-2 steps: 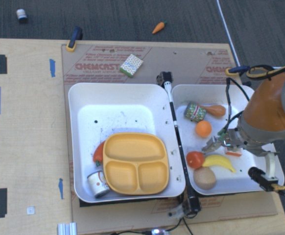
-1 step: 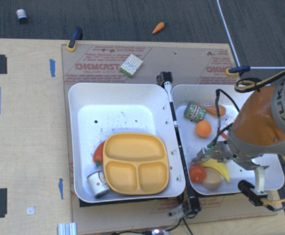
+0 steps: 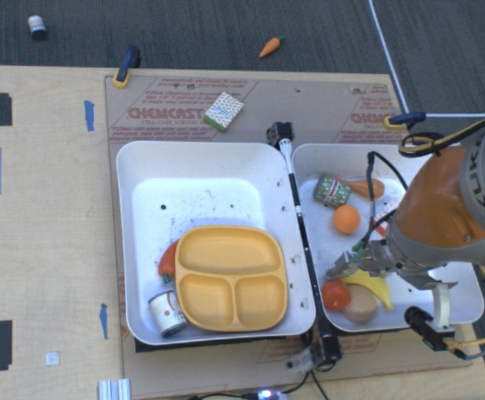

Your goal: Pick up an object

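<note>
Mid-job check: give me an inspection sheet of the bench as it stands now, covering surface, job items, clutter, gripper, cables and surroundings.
Surface: two white bins, left bin and right bin, on a cardboard sheet.
Job's things: right bin holds a green can, orange ball, banana, tomato; left bin holds a yellow divided tray and a small can.
Clutter: patterned block on the cardboard.
Gripper: gripper low over the banana; finger state unclear.
Cables: black cable over the right bin.
Surroundings: toy carrot on the floor.

The shallow plastic bins (image 3: 138,190) were white. The divided plastic plate (image 3: 230,275) was plain yellow. The small round ball (image 3: 347,219) was orange, the curved banana (image 3: 374,288) yellow, the small can (image 3: 332,191) green-labelled, the wooden counter (image 3: 42,223) pale beige.
</note>
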### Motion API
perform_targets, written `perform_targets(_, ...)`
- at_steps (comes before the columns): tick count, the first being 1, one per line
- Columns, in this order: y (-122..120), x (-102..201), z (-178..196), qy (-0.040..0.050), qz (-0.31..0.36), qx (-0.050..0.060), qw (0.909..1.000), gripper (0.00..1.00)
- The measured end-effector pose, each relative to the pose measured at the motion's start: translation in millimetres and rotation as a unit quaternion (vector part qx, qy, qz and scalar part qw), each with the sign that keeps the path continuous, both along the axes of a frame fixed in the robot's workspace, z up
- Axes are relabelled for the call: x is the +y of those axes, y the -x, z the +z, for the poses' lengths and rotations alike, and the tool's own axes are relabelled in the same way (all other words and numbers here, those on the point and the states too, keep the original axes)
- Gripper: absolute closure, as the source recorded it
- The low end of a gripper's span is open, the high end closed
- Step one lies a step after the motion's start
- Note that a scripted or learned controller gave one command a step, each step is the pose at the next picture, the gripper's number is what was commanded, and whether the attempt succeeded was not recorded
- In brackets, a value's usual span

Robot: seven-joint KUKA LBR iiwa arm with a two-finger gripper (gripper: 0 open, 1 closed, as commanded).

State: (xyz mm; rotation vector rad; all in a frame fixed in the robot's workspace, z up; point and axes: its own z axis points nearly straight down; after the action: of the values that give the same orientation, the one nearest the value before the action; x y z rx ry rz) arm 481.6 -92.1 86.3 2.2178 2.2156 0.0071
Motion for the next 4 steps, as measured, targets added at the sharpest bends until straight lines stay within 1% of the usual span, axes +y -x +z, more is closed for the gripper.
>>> perform_targets(1,0,-1,0,-0.0009,0.001,0.000,1.0000,0.00)
perform_targets(2,-2,-1,11,0.0000,0.001,-0.002,1.0000,1.00)
perform_targets(3,-2,-1,11,-0.0001,0.001,-0.002,1.0000,0.00)
perform_targets(4,-3,-1,21,0.0004,0.001,-0.004,1.0000,1.00)
